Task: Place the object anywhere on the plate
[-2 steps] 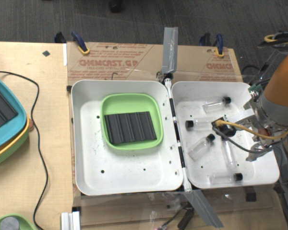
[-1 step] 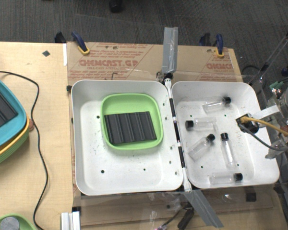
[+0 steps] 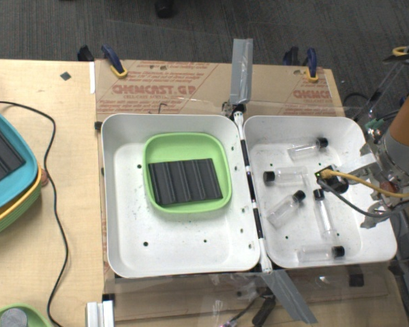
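A square green plate (image 3: 218, 152) with a dark ribbed insert (image 3: 186, 181) sits in the left white bin (image 3: 123, 203). Several clear tubes with black caps lie scattered in the right bin (image 3: 368, 251): one near the back (image 3: 305, 149), one at the left (image 3: 281, 176), one in the middle (image 3: 285, 208), one upright-lying beside it (image 3: 323, 216), and one by the front wall (image 3: 319, 253). My gripper (image 3: 385, 196) hangs at the right bin's right edge, away from the plate. A yellow cable (image 3: 347, 178) runs from it over the tubes.
Cardboard (image 3: 157, 84) clamped with blue-and-yellow clamps lies behind the bins. A grey bar (image 3: 241, 67) rises at the seam between the bins. A teal and yellow tray stack (image 3: 7, 176) and a black cable (image 3: 58, 203) lie on the wooden bench at the left.
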`<act>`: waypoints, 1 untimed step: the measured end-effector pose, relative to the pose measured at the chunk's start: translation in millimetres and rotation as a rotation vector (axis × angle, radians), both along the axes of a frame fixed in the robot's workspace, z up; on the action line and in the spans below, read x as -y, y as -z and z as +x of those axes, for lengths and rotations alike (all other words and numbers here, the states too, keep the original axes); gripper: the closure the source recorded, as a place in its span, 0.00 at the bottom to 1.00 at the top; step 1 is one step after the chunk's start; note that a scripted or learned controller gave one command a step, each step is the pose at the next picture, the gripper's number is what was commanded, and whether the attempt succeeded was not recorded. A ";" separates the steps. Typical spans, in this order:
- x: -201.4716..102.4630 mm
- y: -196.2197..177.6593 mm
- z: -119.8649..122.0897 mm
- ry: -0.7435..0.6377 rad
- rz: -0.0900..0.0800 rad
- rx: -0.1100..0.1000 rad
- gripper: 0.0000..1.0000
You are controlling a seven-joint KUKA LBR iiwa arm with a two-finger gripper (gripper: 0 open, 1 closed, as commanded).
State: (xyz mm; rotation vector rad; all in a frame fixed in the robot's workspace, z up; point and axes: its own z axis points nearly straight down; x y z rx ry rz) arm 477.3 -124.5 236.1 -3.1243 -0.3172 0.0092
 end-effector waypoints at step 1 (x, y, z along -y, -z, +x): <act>41.8 10.1 -0.7 0.005 -0.001 -0.001 0.00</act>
